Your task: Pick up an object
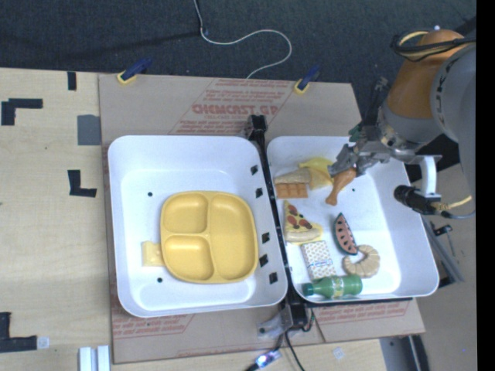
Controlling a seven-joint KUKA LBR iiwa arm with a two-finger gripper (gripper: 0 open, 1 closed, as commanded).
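The grey two-finger gripper (346,163) hangs over the right white bin (390,230), at its twelve o'clock end; whether it is open or closed cannot be told. A slim orange carrot-like toy (341,185) lies touching its tip at six o'clock. A yellow piece (315,166) sits at nine o'clock.

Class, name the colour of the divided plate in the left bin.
Yellow divided plate, seen best in the camera view.

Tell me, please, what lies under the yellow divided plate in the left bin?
A pale yellow flat piece pokes out from under the yellow divided plate's left edge. The plate covers the rest, so I cannot identify it.
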